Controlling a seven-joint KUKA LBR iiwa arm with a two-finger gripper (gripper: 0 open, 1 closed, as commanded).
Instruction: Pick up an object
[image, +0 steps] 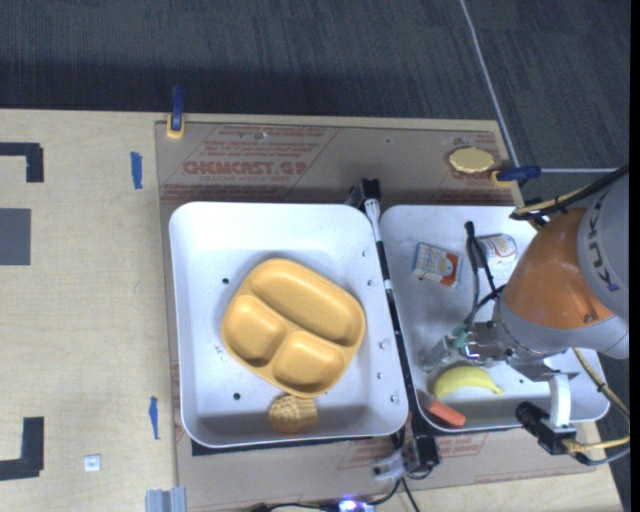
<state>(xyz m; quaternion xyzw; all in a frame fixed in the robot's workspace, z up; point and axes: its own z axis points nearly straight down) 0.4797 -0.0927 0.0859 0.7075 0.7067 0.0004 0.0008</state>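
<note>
Grey metal and an orange band mark the KUKA arm (565, 290) as it reaches from the right into the right-hand shallow white bin (405, 300), its two-finger gripper (462, 345) low over the bin floor just above a yellow plastic banana (466, 381). How wide the claw stands cannot be told from this angle, and nothing is seen held in it. Black cables loop down beside the wrist and cross part of the bin. The banana lies on its side near the bin's front wall, curved and glossy, with a small orange-red carrot-shaped piece (448, 413) just in front of it. Toward the back of the same bin rests a small white-and-orange carton (435, 264). The left-hand white bin (190, 330) carries a large yellow three-compartment plastic tray (291, 323), with a tan woven ball (293, 412) touching its front edge.
</note>
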